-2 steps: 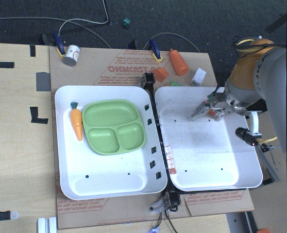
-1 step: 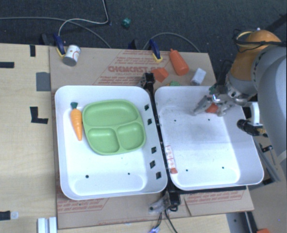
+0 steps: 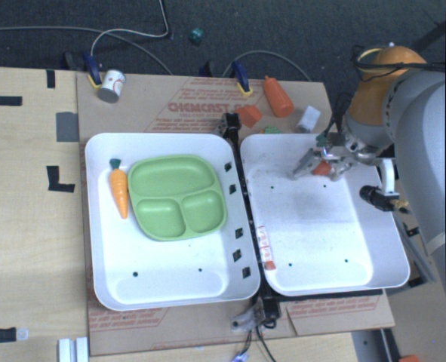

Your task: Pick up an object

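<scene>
At the near edge, a tangle of dark cables (image 3: 254, 321) runs out of frame at 6 o'clock, too blurred to sort out. Above it lie the two bins. The left shallow white plastic bin (image 3: 162, 289) holds a pale green three-compartment plastic plate (image 3: 179, 196) at its centre. Just beside the plate at 9 o'clock lies an orange toy carrot (image 3: 119, 190), its long axis running near to far and its green top at 12 o'clock. In the right shallow white plastic bin (image 3: 321, 266), toward 1 o'clock, the two-finger metal gripper (image 3: 318, 173) hangs low with its fingers (image 3: 301, 167) splayed apart. A small red-orange piece (image 3: 323, 169) sits between them. The gripper covers part of it, so its shape and long axis cannot be made out, and it seems to lie on the bin floor rather than be pinched. The grey arm (image 3: 422, 138) is cut off at 3 o'clock. Farther back on the brown cardboard sheet (image 3: 192, 100) an orange bottle-shaped toy (image 3: 278, 96) tilts toward 11 o'clock, and a white cylindrical can (image 3: 112, 84) lies at the far left corner.
</scene>
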Controlling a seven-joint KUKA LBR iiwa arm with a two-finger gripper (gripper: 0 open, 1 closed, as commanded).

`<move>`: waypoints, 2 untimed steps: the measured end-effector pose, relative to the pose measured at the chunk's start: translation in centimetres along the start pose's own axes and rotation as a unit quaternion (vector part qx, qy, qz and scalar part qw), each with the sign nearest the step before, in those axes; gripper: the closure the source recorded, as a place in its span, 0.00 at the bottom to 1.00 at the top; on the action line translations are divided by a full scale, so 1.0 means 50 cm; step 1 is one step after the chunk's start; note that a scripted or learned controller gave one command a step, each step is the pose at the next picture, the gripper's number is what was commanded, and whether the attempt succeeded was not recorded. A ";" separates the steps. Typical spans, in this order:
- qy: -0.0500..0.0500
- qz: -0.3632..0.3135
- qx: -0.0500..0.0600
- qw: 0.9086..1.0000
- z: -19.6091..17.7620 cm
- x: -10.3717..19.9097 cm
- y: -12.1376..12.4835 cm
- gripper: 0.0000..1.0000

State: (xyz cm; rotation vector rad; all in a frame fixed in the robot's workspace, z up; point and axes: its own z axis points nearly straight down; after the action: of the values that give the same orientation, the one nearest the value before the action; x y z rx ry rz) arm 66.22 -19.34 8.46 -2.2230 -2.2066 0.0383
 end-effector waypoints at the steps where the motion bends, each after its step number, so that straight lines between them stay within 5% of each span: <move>1: 0.000 0.000 0.000 1.000 0.000 0.042 0.000 0.00; 2: 0.001 0.000 -0.001 1.000 0.000 0.044 0.001 0.00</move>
State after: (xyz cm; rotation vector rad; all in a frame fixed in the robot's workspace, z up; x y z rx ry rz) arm 66.31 -17.14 8.46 -2.2226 -2.2078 0.0350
